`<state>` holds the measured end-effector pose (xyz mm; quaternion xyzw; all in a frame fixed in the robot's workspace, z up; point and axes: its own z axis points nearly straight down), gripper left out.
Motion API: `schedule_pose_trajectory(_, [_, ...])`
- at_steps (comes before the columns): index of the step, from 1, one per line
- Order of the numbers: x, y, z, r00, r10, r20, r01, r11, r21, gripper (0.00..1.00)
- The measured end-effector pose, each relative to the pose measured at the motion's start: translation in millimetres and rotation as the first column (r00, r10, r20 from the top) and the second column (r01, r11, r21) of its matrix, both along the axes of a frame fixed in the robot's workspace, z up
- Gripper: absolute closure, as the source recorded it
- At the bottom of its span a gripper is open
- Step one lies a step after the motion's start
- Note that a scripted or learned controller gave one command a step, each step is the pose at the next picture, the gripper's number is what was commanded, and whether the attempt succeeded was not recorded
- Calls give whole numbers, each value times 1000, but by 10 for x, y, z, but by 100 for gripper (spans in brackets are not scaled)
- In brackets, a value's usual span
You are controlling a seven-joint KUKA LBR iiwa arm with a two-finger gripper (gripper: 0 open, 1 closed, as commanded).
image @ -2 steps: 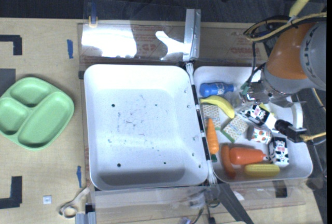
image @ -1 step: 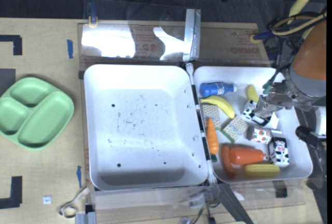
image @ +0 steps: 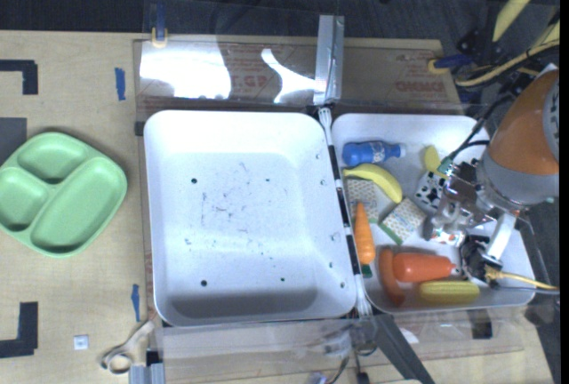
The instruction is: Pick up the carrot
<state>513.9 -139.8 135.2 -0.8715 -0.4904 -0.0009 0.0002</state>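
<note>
Camera view: hand [image: 442, 212] low over right bin [image: 462, 126], grip state unclear, carrot [image: 364, 235] just beside.

Arm [image: 524, 142] comes in from the right edge, orange band showing just above the wrist, grey housing below it. Wrist is angled down and to the left, over the right half of the right bin [image: 391, 121]. Gripper [image: 442, 212] hangs low inside that bin, near its middle, cables trailing along the wrist. Finger state is unclear from this slant; metal parts blur together.
</note>
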Motion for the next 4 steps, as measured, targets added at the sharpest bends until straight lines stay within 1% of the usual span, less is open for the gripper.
schedule_pose_trajectory(1, [324, -148, -14, 956, 293, 3, -293, 956, -4, 100])
schedule_pose_trajectory(2, [538, -461, 513, 937, 348, -1, -348, 937, -2, 100])
schedule_pose_trajectory(3, [1319, -550, -93, 1000, 26, -1, -26, 1000, -2, 100])
schedule_pose_trajectory(4, [422, -706, -485, 979, -203, 1, 203, 979, 0, 100])
